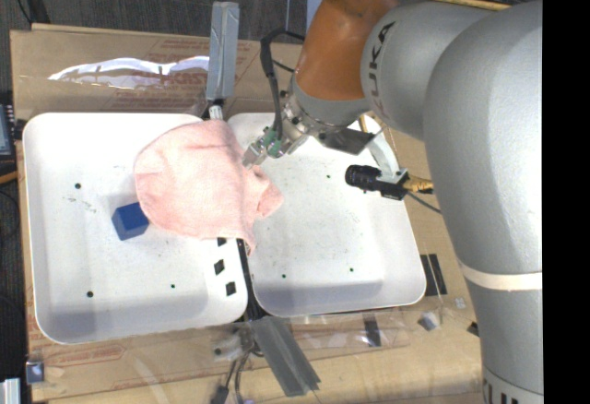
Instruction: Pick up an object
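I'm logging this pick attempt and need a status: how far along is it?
Done: the arm has reached in, and the gripper sits at the right edge of the pink cloth, which drapes over the divide between the left bin and right bin. In hand: nothing clearly; whether it grips the cloth is unclear. Left: a confirmed grasp and lift. The blue block lies untouched in the left bin.

We are counting two white bins on the tabletop, a left bin (55, 301) and a right bin (369, 287). We are seeing one pink cloth (198, 185) draping over their shared edge, and one blue block (130, 220) sitting in the left bin.
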